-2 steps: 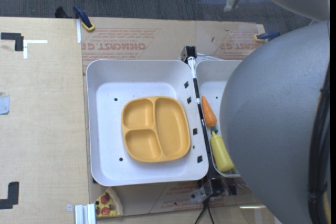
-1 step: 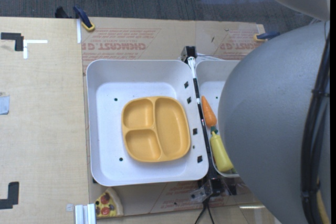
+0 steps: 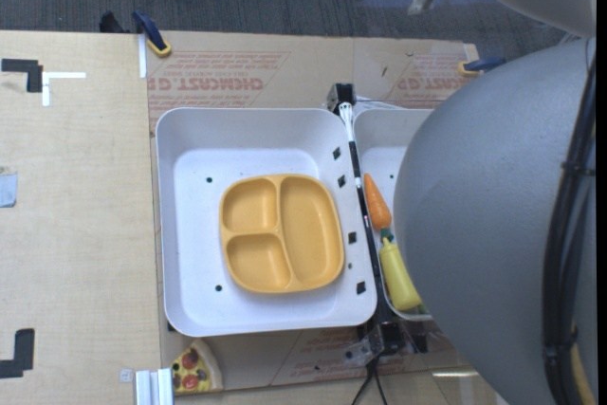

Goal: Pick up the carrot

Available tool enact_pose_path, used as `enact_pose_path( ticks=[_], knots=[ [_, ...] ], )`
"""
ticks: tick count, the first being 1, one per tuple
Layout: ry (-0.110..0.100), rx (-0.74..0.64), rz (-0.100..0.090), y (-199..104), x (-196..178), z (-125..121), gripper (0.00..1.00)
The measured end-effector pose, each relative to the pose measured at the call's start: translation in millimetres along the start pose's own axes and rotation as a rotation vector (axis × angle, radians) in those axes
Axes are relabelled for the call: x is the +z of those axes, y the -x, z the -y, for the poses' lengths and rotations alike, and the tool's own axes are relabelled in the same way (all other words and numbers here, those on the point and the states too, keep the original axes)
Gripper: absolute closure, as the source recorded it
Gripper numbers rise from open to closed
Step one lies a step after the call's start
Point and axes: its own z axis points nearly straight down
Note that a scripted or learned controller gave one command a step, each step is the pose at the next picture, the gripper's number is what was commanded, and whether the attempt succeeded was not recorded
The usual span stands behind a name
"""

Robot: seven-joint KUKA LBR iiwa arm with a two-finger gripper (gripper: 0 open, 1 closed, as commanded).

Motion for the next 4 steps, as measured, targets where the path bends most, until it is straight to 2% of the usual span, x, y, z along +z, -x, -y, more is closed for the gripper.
enact_pose_path(
  ticks=[1, 2, 3, 4],
  knots=[
    [0.001, -0.005, 0.003, -1.2, -6.4, 1.1, 1.0],
    [0.001, -0.005, 0.003, -1.2, -6.4, 1.0, 0.0],
    [0.003, -0.011, 0.007, -2.5, -12.5, 2.0, 1.0],
    [0.003, -0.01, 0.005, -2.1, -13.6, 1.7, 0.0]
  ],
)
